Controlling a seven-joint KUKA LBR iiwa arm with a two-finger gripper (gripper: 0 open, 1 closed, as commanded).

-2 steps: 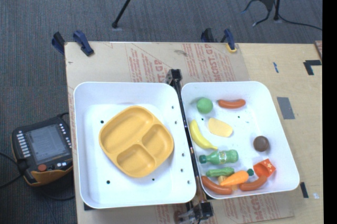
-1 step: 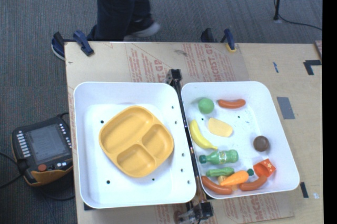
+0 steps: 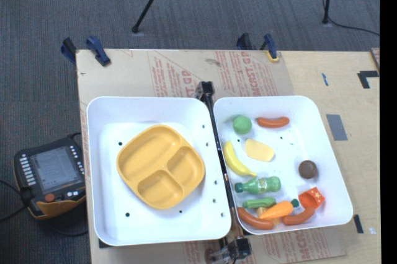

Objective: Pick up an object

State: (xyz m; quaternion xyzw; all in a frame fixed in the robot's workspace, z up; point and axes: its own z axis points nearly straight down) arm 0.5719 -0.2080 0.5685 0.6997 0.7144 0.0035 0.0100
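White right bin [image 3: 322, 132] holds toy food; yellow plate [image 3: 160, 166] in left bin [image 3: 105, 114]. Step: picking target, nothing grasped. Next: descend onto isolated brown ball [image 3: 307, 169]. Finger state: cannot tell.

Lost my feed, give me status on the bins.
Right bin holds toy food: banana, green bottle, carrot, brown ball. Left bin holds yellow divided plate. Nothing lifted yet.

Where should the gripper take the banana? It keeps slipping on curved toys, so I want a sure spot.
Grip the banana across its thick middle, coming straight down from above. It lies flat and curved, with bare bin floor on its right; the bin wall is close on its left, so set the fingers carefully there.
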